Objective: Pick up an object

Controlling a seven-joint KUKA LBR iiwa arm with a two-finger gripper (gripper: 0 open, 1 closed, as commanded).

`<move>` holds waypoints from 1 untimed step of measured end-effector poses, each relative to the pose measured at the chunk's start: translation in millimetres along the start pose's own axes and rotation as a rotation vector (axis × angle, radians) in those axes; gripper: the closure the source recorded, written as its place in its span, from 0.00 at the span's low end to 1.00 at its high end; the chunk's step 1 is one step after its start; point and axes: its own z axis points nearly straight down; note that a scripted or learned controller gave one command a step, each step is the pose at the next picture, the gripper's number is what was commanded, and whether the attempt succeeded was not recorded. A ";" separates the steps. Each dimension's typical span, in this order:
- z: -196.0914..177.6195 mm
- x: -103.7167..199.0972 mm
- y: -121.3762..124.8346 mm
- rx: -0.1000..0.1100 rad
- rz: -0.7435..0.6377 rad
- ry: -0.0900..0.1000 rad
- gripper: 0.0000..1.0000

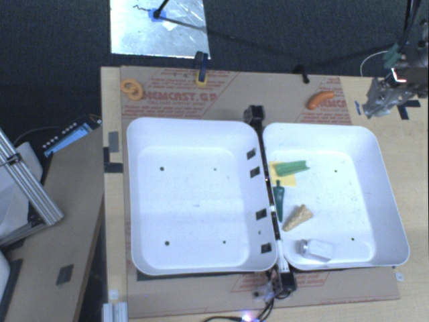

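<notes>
The right bin [375, 180] holds several small objects near its left wall: a green flat piece on a yellow one [289, 169], a dark green cone-shaped item [278, 198], a tan wedge [297, 217] and a clear pale block [315, 249] near the front. My gripper [377, 104] hangs at the far right, above the bench beyond the right bin's back right corner, well apart from all of them. Nothing shows between its fingers.
The left bin [144, 139] sits beside the right one, joined by black clips [256, 173]. On the cardboard behind lie an orange sausage-shaped toy [320, 100], an orange ring [132, 88] and a yellow-blue clamp [201, 71]. A foil sheet [159, 20] lies on the floor.
</notes>
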 end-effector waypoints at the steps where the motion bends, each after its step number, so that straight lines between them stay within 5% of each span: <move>1: -60.2 -93.5 1.9 0.009 0.013 -0.005 1.00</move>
